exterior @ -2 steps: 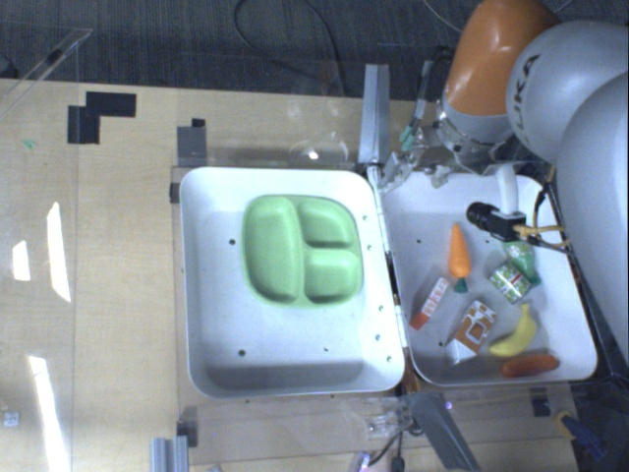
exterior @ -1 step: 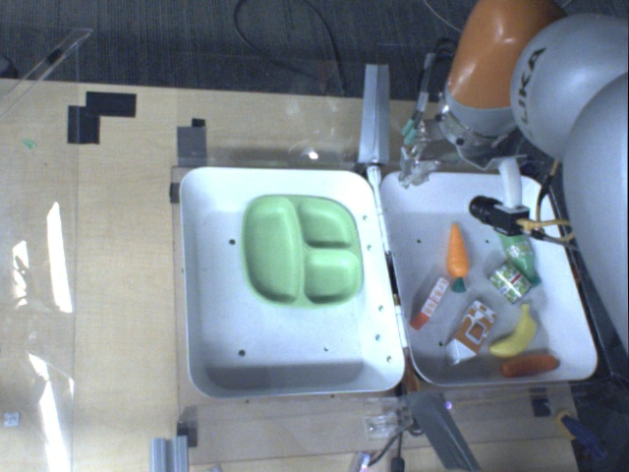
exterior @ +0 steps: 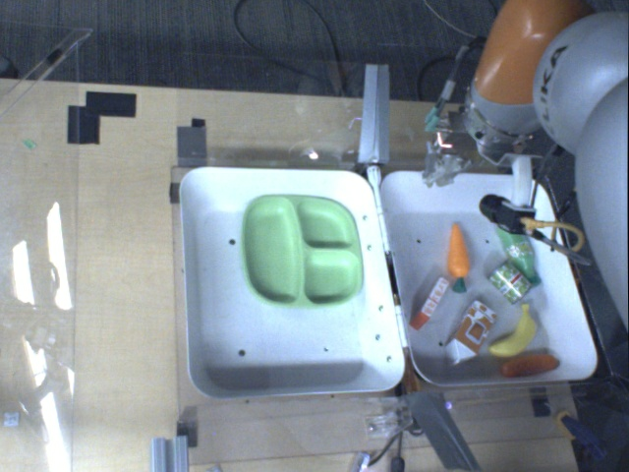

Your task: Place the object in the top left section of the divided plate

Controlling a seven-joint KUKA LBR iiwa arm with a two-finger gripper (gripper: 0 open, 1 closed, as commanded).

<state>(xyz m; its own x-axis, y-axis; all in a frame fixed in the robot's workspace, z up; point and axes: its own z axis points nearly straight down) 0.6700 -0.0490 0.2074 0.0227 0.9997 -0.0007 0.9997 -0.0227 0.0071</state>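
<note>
Nearest the lower edge, the right bin holds a smooth red sausage-shaped piece, and just above it a curved yellow banana. Beside them lies a small printed carton, and a slim white and red tube slants up toward the bin's middle. A green, shiny can sits a little higher, with a crinkled green packet above it. The carrot, orange and tapered, lies with its long axis almost straight up the view, thin tip toward the far wall and stubby end just beside the tube. The left bin carries the divided plate, pale green, soft-cornered, matte, with one long section and two smaller ones; it sits in the upper half of the bin. At the right bin's far wall hangs the tool, under the orange band of the grey arm; I cannot tell how it is set. The worktop is pale wood under a glossy clear sheet, and dark carpet with black cables lies beyond.
</note>
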